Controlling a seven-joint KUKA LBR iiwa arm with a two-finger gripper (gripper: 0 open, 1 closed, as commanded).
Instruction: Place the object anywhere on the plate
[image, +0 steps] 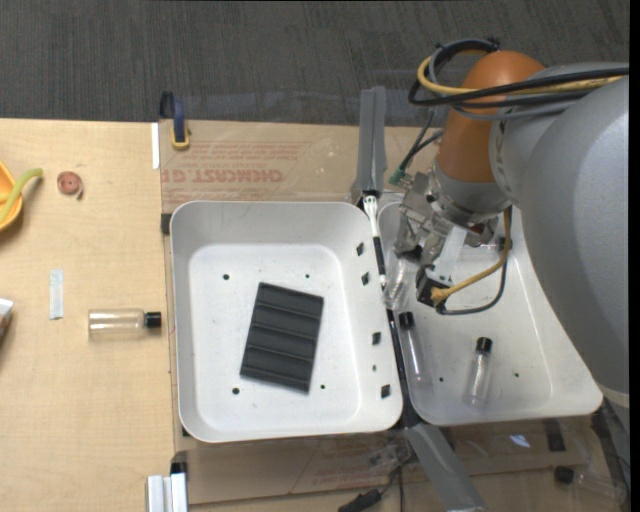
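Vials lie in the right bin (540, 400): one clear vial (481, 368) with a black cap rests near the bin's middle, well apart from the arm, and a second vial (409, 348) lies along the bin's left wall. The pincer (400, 275) hangs over the far left corner of the right bin, just beyond that second vial; whether it is wide or narrow I cannot tell. The plate (284, 336), dark and ribbed, lies tilted in the left bin (200, 400). Another vial (122, 321) lies on the worktop (80, 420), left of the bins.
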